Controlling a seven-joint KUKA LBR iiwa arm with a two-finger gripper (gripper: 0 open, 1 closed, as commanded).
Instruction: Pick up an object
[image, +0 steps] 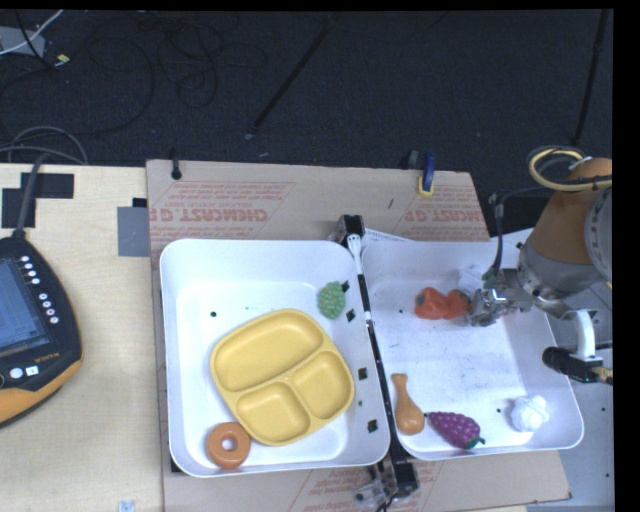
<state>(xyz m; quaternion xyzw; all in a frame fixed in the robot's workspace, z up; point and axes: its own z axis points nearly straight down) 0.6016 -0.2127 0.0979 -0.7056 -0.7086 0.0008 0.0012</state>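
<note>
- The cardboard sheet (300, 205) printed with red lettering lies under both bins, on a pale wooden bench (85, 440).
- The left white bin (185, 300) holds three things; the right white bin (560, 420) holds four and the tip of the arm.
- The grey arm (565, 245), with its orange band, reaches in from the right over the right bin's upper right rim.
- A black and orange control pendant (30, 320) rests on the bench well to the left of the bins.
- A yellow three-compartment plate (283, 375) lies tilted in the middle of the left bin.
- The gripper (482, 305) sits low in the upper part of the right bin, just beside the right end of a red-orange toy pepper (438, 304); whether it touches the pepper, and whether the jaws are spread or pressed together, cannot be told.
- A tan toy drumstick (405, 404) lies near the right bin's lower left, with a purple bunch of toy grapes (455, 428) just to its right.
- An orange toy doughnut (229, 445) lies at the plate's lower left corner.
- A white crumpled lump (528, 411) sits in the right bin's lower right corner.
- A small green bumpy toy (332, 298) lies near the left bin's upper right, just above the plate.
</note>
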